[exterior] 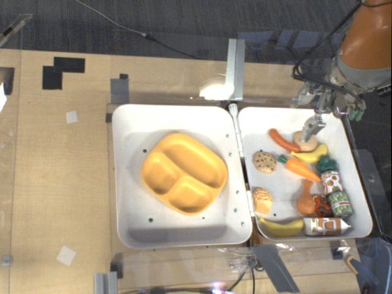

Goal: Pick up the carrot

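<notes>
— Pale wooden bench (55,182), two white bins side by side; yellow divided tray (184,173) in the left bin (122,164), heap of toy food in the right bin (361,225).

— And the carrot (300,167)?

— Middle of the right bin, lying slantwise, green top toward the cookie (264,162), orange tip toward the small can (331,181). Crowded: banana (312,154) just above, touching or nearly so; sausage (283,140) further up; broccoli (326,164) just beside.

— Gripper (312,130)?

— Hanging over the bin's upper part, above the sausage and banana end, near the carrot but not on it. Hard to make out from this angle; can't tell how it is set. Nothing visibly held.

— Handling?

— Probably light, hollow plastic: stiff, smooth, somewhat slippery, tapered. Likely to squirt out if pinched near the thin tip. Best taken across the thicker half near the green top, jaws square to its long axis.

— Risk?

— Snagging the banana alongside, or nudging the carrot into the can.
</notes>
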Tool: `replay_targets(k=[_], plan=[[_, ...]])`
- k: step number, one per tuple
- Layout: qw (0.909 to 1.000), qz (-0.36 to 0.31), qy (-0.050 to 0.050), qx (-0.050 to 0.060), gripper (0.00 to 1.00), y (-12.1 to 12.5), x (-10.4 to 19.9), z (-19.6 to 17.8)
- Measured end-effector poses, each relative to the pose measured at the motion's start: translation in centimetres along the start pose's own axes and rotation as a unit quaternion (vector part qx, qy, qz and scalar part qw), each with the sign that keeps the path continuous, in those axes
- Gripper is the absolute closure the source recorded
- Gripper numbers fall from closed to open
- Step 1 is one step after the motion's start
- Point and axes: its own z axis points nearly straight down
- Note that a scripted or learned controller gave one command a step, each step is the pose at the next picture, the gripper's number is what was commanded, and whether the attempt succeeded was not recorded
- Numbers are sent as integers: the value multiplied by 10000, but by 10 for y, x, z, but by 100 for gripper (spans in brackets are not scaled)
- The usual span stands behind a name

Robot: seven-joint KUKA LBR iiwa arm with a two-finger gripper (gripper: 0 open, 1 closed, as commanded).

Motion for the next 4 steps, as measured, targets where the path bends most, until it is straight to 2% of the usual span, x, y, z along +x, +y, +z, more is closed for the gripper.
replay_targets(k=[1, 2, 3, 4], plan=[[9991, 421, -16, 0, 0, -1, 42, 138], [9993, 381, -62, 6, 100, 1, 39, 126], [9824, 1869, 16, 4, 100, -23, 121, 122], [9523, 3052, 2, 5, 100, -30, 145, 98]])
